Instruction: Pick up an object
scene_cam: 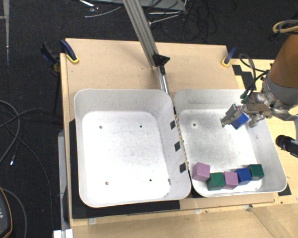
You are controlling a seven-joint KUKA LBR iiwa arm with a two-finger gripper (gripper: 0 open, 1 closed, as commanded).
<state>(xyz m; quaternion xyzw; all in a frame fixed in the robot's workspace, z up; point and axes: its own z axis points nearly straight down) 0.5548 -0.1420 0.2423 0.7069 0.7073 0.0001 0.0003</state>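
Overhead slanted view of a wooden surface [119, 68] carrying two shallow white bins side by side. The left bin [84, 133] has a speckled floor. The right bin [208, 143] holds a row of small cubes along its near wall: a light purple cube [201, 171] at the left end, then a dark green cube [216, 181], a pink-purple cube [231, 178], a blue cube [244, 174] and a second green cube [257, 171] at the right end. Neighbouring cubes in the row touch or nearly touch.

The arm [288, 68] enters from the right, its orange band above a grey wrist. The jaws [240, 117] hang over the far right part of the right bin, closed on a blue block [240, 120], which sits between the fingers, tilted, and appears clear of the bin floor. The held block is well apart from the row of cubes at the near wall.

A slanted metal rail [141, 26] runs from the top of the view down to the gap between the bins. Blue and yellow clamps [68, 51] grip the far corners of the surface. Black cables [10, 128] lie on the dark floor at left.
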